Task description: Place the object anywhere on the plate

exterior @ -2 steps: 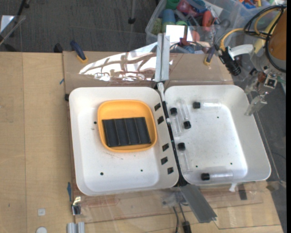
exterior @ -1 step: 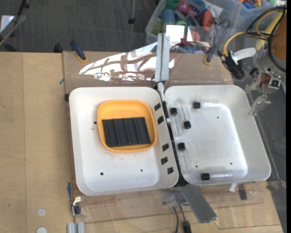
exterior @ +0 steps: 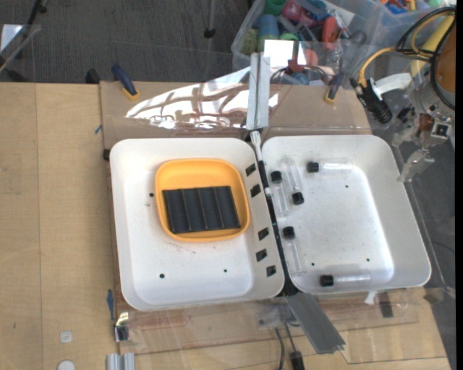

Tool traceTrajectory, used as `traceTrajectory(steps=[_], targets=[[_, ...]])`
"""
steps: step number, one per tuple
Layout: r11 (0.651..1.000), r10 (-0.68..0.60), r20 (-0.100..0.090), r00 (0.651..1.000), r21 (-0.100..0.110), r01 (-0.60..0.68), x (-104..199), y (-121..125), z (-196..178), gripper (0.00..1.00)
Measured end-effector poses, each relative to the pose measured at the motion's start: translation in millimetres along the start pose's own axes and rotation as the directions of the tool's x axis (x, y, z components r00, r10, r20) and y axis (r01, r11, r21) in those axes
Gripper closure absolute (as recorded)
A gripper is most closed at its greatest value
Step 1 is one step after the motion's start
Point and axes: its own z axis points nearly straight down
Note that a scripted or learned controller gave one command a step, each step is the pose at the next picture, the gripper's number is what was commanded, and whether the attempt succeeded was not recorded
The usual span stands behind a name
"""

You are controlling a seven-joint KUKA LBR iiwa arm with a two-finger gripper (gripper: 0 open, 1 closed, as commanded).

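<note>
Resting on yellow plate [exterior: 168, 181], dark ribbed object [exterior: 200, 209]

No words, numbers or signs can be read anywhere here. The yellow plate [exterior: 201, 199] and the dark ridged block [exterior: 200, 209] on it have no writing. The two white bins [exterior: 188, 278] show little black marks, but these are not letters. The small white card [exterior: 279, 52] behind the bins looks blank, and the box of toys [exterior: 318, 22] is too blurry to read.
</note>
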Motion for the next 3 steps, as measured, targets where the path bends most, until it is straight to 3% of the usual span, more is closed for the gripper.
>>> traceTrajectory(steps=[1,2,3], targets=[[1.000,0.007,0.000,1.000,0.000,-0.007,0,0,-1,0.00],[0.999,0.037,0.008,0.999,-0.001,-0.037,-6,-20,36,0.00],[1.000,0.023,0.002,1.000,0.000,-0.023,-1,-3,15,0.00]])
